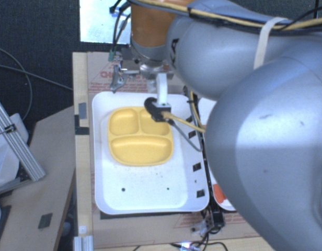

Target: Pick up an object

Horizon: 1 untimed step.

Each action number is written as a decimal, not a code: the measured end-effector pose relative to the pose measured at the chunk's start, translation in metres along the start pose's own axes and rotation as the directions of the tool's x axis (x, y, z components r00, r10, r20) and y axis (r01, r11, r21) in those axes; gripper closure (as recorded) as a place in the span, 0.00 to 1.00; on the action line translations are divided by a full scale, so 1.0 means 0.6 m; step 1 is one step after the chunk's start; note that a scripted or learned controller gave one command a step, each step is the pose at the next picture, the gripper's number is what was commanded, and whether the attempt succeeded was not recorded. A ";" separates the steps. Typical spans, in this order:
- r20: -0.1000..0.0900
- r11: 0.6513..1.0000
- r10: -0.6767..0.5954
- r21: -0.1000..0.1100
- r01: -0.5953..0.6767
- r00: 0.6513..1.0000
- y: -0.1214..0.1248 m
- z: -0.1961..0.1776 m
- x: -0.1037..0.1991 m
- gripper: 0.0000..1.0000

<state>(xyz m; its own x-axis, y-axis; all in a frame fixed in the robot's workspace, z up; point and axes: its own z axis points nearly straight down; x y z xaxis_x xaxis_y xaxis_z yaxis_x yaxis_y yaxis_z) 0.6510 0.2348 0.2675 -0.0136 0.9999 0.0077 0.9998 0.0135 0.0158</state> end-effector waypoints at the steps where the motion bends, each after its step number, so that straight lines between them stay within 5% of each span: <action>1: 0.009 1.000 0.019 0.011 -0.019 1.000 -0.004 -0.060 -0.167 0.00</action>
